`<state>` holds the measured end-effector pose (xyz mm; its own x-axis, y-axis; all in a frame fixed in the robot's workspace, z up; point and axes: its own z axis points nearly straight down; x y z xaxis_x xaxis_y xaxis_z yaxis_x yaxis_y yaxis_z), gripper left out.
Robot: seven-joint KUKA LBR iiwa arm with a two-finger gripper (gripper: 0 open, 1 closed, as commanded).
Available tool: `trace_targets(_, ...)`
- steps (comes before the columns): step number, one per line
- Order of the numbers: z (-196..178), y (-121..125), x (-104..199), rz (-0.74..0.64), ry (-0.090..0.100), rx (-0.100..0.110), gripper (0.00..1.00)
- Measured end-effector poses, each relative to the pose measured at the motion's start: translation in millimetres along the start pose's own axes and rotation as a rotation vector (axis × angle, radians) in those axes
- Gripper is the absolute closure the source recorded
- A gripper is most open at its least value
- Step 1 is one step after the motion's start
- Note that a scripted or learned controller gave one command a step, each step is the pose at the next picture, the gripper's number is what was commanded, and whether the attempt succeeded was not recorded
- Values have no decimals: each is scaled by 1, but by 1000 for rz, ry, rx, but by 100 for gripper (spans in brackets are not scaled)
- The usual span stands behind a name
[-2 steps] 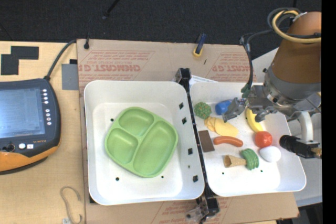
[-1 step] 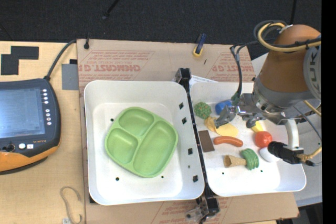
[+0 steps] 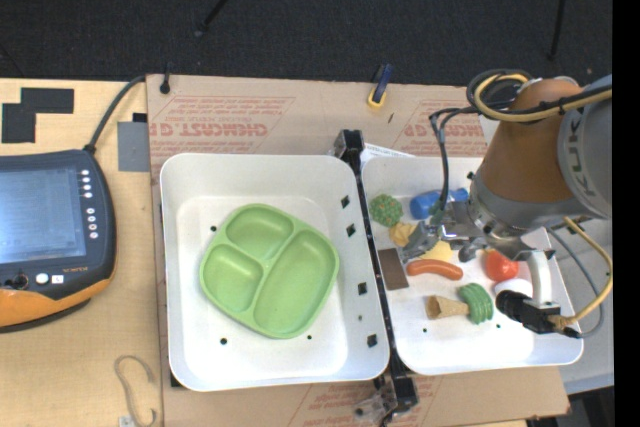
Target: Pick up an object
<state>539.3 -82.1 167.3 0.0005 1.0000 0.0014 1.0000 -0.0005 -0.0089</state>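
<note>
- A teach pendant (image 3: 45, 225) with a dim screen lies on the bench at the far left, well apart from the bins.
- The left bin (image 3: 190, 185) holds a green plate (image 3: 268, 270) with three compartments, lying flat near the bin's middle.
- The right bin (image 3: 440, 347) touches the left bin along its left wall. All the loose objects lie in this bin.
- A flat brown card (image 3: 393, 268) lies just beside that left wall.
- A knobbly green toy (image 3: 386, 209) sits in the far-left part of the right bin, with a small yellow piece (image 3: 403, 234) just nearer than it.
- A blue object (image 3: 428, 203) lies right of the knobbly toy, partly hidden by the robot's wrist.
- The gripper (image 3: 432, 240) is low over the bin, between the yellow piece and the blue object, just beyond an orange-red sausage (image 3: 435, 268). I cannot tell whether the claw is wide or narrow, or whether it holds anything.
- Nearer in the bin, a tan piece (image 3: 440, 307) lies beside a second green toy (image 3: 477, 303).
- A red object (image 3: 500, 266) lies right of the sausage.
- The arm (image 3: 530, 155), orange above grey, reaches in from the right over the bin's far-right part.
</note>
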Motion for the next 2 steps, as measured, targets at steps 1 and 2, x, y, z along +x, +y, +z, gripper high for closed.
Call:
trace_targets(1, 45, 4, 3, 0, 0, -1, 0)
trace_targets(2, 81, 4, 2, 3, -5, -7, 0)
